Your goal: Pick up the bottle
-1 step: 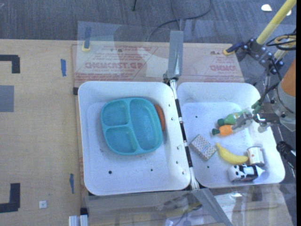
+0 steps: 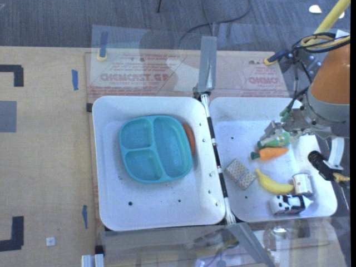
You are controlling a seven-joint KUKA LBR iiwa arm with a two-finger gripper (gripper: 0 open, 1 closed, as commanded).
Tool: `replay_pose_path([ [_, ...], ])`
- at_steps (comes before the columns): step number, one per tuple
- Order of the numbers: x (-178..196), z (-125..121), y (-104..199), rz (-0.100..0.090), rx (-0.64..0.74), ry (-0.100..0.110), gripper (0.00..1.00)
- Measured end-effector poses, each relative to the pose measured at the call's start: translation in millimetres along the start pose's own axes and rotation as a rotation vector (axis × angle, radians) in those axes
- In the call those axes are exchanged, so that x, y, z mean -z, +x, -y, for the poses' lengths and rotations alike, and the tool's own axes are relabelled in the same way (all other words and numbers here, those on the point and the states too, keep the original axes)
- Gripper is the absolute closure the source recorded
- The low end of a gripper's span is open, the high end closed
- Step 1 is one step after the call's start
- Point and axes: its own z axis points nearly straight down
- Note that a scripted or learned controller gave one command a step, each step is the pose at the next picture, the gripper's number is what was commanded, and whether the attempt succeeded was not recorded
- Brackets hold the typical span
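Note:
A small white bottle (image 2: 301,182) with a brownish end lies on its side near the front right of the right bin (image 2: 239,113), just right of the banana's tip. My gripper (image 2: 277,131) hangs over the middle right of that bin, up and to the left of the bottle and well apart from it. It sits right above a small green and yellow object (image 2: 272,143) and the carrot (image 2: 273,153). The grey arm with its orange band (image 2: 335,77) comes in from the right.
The right bin also holds a banana (image 2: 272,183), a speckled sponge block (image 2: 240,173) and a black and white toy (image 2: 287,203) at the front. In the left bin (image 2: 111,204) lies a teal divided plate (image 2: 156,149) with a red-orange item (image 2: 191,139) at its right edge.

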Motion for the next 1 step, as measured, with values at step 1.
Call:
replay_pose_path([
  [1, -90.7, -5.9, -49.8, 0.001, 0.016, -0.006, 0.00],
])
